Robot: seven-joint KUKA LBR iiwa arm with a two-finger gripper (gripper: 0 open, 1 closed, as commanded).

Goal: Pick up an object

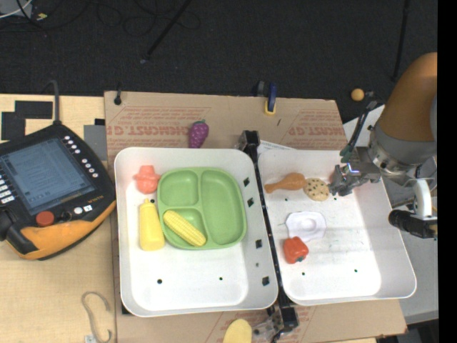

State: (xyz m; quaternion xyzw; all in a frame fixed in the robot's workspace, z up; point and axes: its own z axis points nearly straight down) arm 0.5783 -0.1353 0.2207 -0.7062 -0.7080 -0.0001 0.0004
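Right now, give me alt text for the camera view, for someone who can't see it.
A grey robot arm reaches in from the right, its pincer low over the right bin beside a cookie, a toy drumstick, a white fried egg and a red pepper. The left bin holds a green divided plate with corn, a yellow bottle and a pink toy.

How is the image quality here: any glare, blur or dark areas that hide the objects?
Camera view: even light, soft shadows; the white bins look bright but not blown out; the corn cob and red pepper read clearly; the tool is small and dim, and the floor behind is very dark.
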